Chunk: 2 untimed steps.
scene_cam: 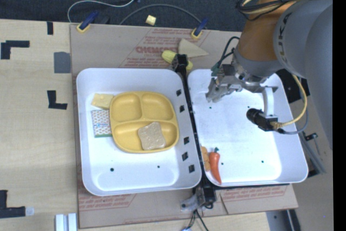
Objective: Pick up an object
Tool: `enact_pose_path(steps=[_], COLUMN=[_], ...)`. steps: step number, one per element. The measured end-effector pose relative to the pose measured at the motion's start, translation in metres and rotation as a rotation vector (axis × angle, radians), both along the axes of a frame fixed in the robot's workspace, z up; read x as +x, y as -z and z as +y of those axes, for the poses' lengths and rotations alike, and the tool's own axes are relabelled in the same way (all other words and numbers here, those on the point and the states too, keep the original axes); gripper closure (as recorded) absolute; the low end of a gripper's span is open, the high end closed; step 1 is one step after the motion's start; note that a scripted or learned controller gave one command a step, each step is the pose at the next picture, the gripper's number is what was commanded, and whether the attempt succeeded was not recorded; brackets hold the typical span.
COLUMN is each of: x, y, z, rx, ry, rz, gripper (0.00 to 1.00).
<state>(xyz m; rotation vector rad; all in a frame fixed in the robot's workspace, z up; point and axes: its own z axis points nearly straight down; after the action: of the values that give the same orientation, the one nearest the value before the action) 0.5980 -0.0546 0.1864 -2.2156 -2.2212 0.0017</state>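
Two shallow white bins sit side by side on a cardboard sheet laid over a pale wooden surface [32, 159], seen from above at a slant.

The left bin [97, 176] holds a yellow divided plate [141, 111] with three compartments. A tan, square sponge-like pad [152, 136] lies in the plate's lower right compartment. Just left of the plate, touching its edge, are a pale yellow block [101, 100] and, below it, a small patterned packet [100, 122].

The right bin [281, 167] holds a toy carrot [214, 165], orange with a green top, lying against the bin's left wall near the lower corner.

The grey arm with its orange band [262, 35] reaches in from the right over the top of the right bin. Its pincer [216, 90] hangs above the bin's upper left area, well apart from the carrot. Nothing shows between its fingers; whether they are spread or pressed together cannot be told. A black cylindrical part [261, 118] with a yellow cable hangs beside the wrist.

Behind the bins, on the cardboard, lie a yellow object [170, 55] and a tan wedge [192, 48]. Blue clamps [86, 21] pin the cardboard's back edge.
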Motion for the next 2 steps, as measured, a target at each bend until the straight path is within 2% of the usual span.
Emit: enact_pose_path(steps=[1, 2], x=[0.003, 0.001], y=[0.003, 0.003], z=[-0.002, 0.014], rx=[-0.002, -0.001], ry=[0.001, 0.000], rz=[-0.003, -0.002], gripper=[0.00, 0.00])
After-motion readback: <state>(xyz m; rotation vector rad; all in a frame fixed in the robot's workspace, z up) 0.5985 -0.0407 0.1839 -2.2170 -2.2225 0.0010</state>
